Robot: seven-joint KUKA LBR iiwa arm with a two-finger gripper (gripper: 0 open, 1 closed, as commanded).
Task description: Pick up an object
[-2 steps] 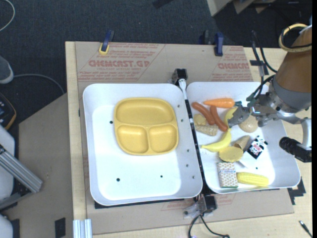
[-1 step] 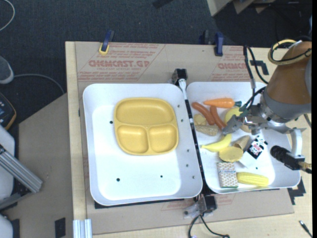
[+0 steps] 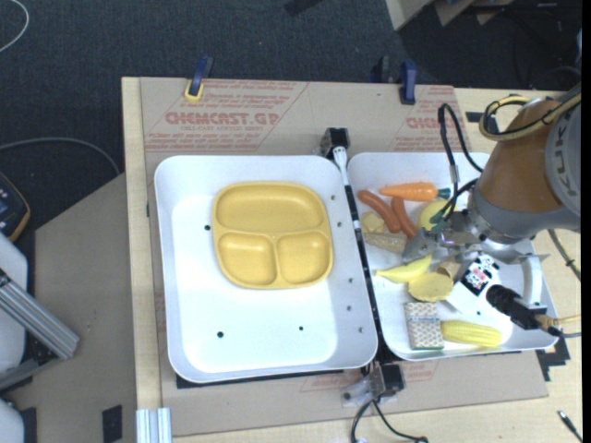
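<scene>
nearest the camera, in the right bin [image 3: 540,338], a corn cob [image 3: 471,333] lies w/ its long axis left-right, touching a small checkered sponge [image 3: 423,325] just left of it. farther back sit a pale round piece [image 3: 429,288] and a yellow banana [image 3: 406,270], long axis left-right, tilted a bit, tip pointing left toward the divider. at the far end an orange carrot [image 3: 409,191] lies left-right, and two sausages [image 3: 388,209] run diagonally, far-left to near-right. gripper [image 3: 441,245] is low over the middle of this pile, just above the banana; cannot tell if it's open or closed, or if it's got anything. grey arm w/ orange band [image 3: 522,169] comes in from the right. left bin [image 3: 185,275] holds a yellow 3-compartment tray [image 3: 272,233], big section on the far side.
</scene>
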